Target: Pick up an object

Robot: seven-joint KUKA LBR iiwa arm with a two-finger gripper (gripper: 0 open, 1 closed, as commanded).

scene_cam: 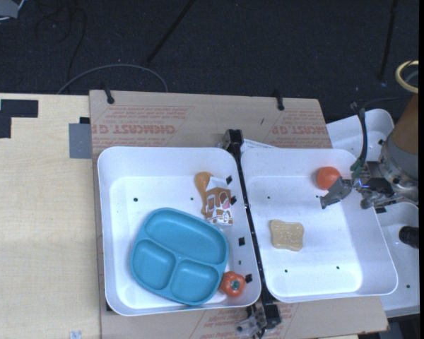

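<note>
The small round orange-red ball point(328, 177) lies at the right-hand white bin point(307, 287)'s one o'clock corner, just beside the pincer point(339, 193), which hangs parted and empty. It looks light, smooth and apt to roll; I would grip across its widest middle.

Right bin point(381, 277): floor mostly open; a tan toast slice point(287, 234) lies near centre and an orange ball point(328, 177) near the far wall, well apart, with room between them. Pincer point(348, 191) hangs just beside the ball.

Left bin point(113, 189): crowded. Blue divided plate point(180, 255) covers the near half; a tomato point(232, 284) touches its rim, small items point(213, 198) sit by the divider. Far-left corner open.
</note>
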